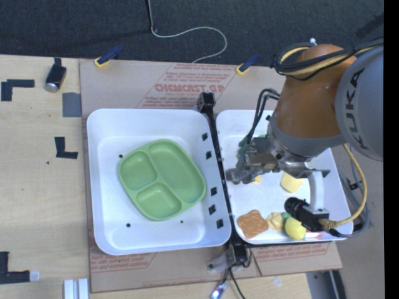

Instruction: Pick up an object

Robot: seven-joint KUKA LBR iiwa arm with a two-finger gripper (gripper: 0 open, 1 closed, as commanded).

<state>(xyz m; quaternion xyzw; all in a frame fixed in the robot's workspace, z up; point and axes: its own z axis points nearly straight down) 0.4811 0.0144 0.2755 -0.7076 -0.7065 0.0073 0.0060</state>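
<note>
My gripper (240, 175) hangs low over the left part of the right bin (246, 123), close to the divider between the bins. A small yellow bit (255, 179) shows right at the gripper; whether it is held I cannot tell. Along the bin's front lie a brown toast-like piece (251, 223), a small pale yellow chunk (275, 220) and a yellow lemon (295, 230). A pale yellow block (291, 183) sits partly under the wrist.
The left bin (103, 167) holds a green divided plate (162, 179). The arm's orange and grey bulk covers the right bin's back right. Black clips line the divider (215, 167). A cable lies on the cardboard behind the bins.
</note>
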